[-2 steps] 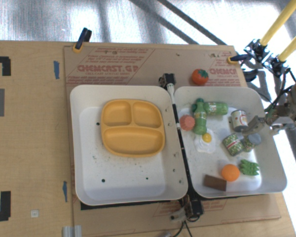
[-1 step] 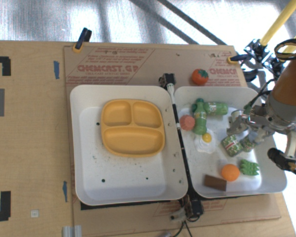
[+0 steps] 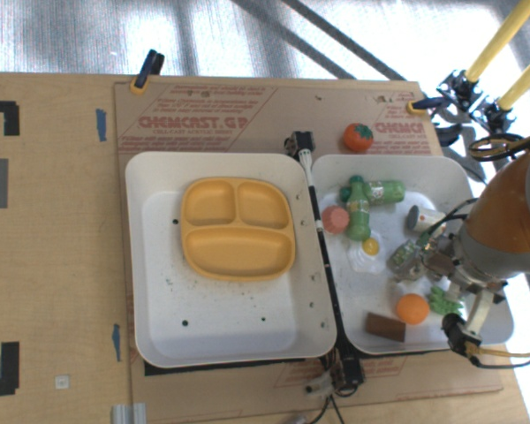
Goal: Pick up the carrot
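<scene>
The carrot [image 3: 413, 309] lies in the right bin [image 3: 459, 177] near its front edge. Its orange body looks stubby from here, and its green leafy top [image 3: 443, 303] points right. My gripper [image 3: 410, 257] hangs over the bin's middle, just behind and slightly left of the carrot and apart from it. The grey wrist and orange band [image 3: 508, 210] rise to the right, and part of the arm covers the leafy top's right end. Nothing visibly sits in the gripper.
In the right bin lie a green bottle [image 3: 367, 198], a pink piece [image 3: 336, 220], a small yellow piece [image 3: 369, 247], a silver can [image 3: 421, 217] and a brown block [image 3: 386, 327]. The left bin [image 3: 150, 263] holds a yellow divided plate [image 3: 238, 228]. A tomato [image 3: 358, 137] sits behind the bins.
</scene>
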